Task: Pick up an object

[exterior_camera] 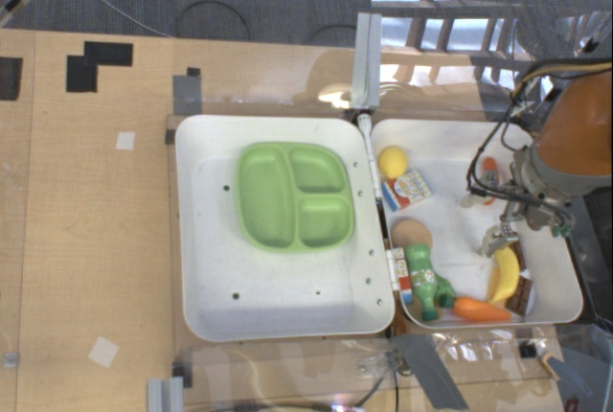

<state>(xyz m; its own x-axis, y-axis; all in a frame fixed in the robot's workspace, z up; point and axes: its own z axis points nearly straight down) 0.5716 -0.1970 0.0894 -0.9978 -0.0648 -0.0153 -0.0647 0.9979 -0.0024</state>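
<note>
The right bin (445, 147) holds several toy foods. A yellow lemon (392, 161) lies at its far left, with a small white and red carton (407, 190) just below it. A brown potato-like lump (412, 233), a green toy (426, 281) and an orange carrot (482, 310) sit along the near left and front. A yellow banana (505, 274) lies at the near right. My gripper (500, 238) hangs low in the bin's right half, just above the banana's upper end. A small red object (489, 171) sits behind the arm's cables.
The left bin (206, 305) carries a green divided plate (294, 195) in its middle. The grey arm with its orange band (575, 127) covers the right bin's far right corner. A metal post (365, 60) stands behind the divider between the bins.
</note>
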